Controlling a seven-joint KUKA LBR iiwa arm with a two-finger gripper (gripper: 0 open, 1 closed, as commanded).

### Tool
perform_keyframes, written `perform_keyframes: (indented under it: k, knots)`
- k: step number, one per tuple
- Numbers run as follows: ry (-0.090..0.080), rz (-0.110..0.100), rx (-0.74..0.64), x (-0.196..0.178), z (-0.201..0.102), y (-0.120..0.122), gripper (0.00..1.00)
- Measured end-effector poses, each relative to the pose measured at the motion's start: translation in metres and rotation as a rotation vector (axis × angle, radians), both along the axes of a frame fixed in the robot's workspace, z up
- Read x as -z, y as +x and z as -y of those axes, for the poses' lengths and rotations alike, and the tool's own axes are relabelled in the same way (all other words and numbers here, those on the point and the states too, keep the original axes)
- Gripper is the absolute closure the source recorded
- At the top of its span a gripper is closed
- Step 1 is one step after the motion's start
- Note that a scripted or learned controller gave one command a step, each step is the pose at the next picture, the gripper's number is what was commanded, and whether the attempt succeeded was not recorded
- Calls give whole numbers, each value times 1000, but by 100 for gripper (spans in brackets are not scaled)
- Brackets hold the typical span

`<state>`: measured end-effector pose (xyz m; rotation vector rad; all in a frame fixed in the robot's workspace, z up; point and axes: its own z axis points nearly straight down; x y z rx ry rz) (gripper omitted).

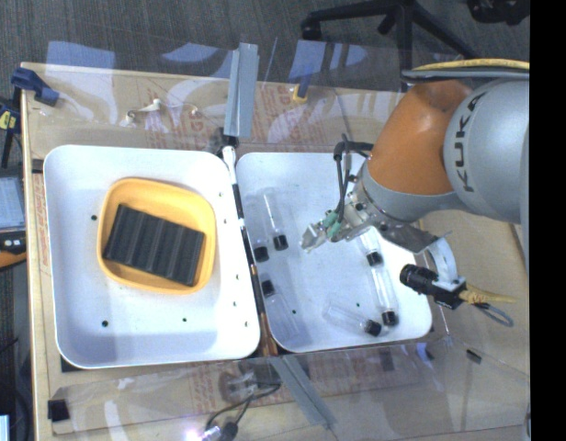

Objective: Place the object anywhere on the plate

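Note:
A yellow plate (111, 211) lies in the left white bin (72, 320). A black ribbed rectangular object (156, 243) rests flat on the plate, slightly tilted. My gripper (318, 234) hangs over the middle of the right white bin (301, 324), well to the right of the plate and apart from the black object. A small greenish part shows at the gripper's tip. The arm's orange band (413, 150) and grey wrist cover the right bin's far right side.
Several clear tubes with black caps lie in the right bin, one (272, 217) left of the gripper and others (382, 288) near the front right. A raised divider (244, 246) separates the bins. A metal bar (239, 90) stands behind them.

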<state>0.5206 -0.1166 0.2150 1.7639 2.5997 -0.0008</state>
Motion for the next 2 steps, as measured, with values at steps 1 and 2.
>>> perform_keyframes:
  k: [1,2]
  knots:
    - [1,-5,-109,24,-77,21,100]
    - [1,-5,-108,24,-77,21,0]
